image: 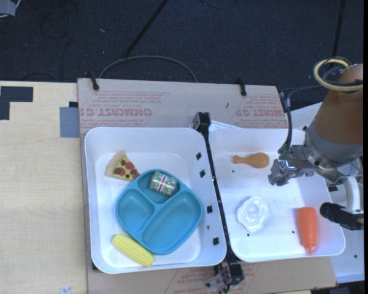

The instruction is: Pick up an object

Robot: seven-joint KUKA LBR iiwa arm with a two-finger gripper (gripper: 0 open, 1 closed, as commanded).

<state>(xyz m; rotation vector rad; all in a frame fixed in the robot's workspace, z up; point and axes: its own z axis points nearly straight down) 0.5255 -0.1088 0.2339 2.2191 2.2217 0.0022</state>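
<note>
My gripper (281,174) hangs over the right bin (331,250), near its upper right part, on the grey arm with the orange band (340,106). A brown drumstick (251,160) lies just left of the gripper, apart from it. Below and left of the gripper rests a white fried-egg shape (252,212). An orange carrot (306,228) lies lower right in the same bin. I see nothing held by the gripper.
The left bin (98,164) holds a pizza slice (122,167), a blue divided plate (165,222) with a small green can (163,183) in it, and a corn cob (132,250). A black divider (210,188) runs between the bins.
</note>
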